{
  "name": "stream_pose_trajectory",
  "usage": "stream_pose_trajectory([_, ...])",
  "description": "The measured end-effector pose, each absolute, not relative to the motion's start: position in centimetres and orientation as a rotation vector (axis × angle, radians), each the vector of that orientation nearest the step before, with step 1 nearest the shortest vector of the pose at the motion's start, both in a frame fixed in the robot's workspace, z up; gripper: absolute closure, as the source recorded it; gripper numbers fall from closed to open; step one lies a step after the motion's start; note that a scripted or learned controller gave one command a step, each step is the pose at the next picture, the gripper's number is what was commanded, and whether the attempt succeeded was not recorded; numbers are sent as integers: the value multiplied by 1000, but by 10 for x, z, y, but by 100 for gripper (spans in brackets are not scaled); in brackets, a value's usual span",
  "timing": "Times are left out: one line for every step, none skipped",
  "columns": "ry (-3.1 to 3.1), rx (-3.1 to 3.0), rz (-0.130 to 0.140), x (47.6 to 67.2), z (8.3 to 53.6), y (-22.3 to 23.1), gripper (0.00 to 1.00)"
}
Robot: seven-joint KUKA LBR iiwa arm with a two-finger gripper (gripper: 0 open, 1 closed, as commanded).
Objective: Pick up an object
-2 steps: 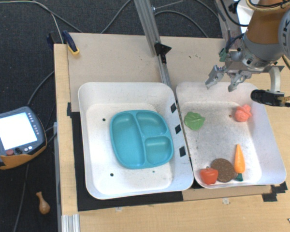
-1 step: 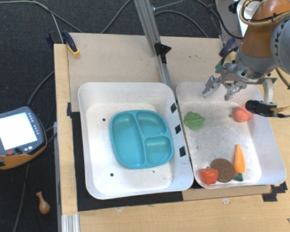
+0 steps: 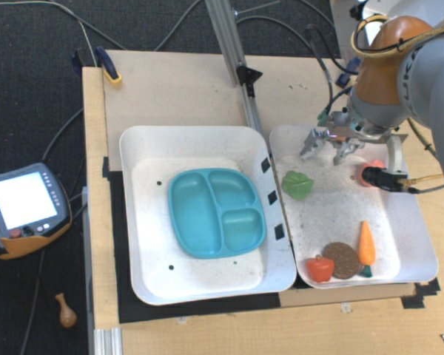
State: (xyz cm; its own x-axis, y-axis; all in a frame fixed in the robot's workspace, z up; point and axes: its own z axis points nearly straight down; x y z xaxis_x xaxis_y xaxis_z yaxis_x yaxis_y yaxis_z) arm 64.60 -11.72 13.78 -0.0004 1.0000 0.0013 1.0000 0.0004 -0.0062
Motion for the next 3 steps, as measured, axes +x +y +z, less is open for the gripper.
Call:
stream_pose_trajectory([-2221,-2221,1,646,87,-117,0])
stream_pose_trajectory([-2223,-2222,-4,648,100,-116,100])
stream_pose_trajectory([-2227,-2225,-8,651,165,-120,100])
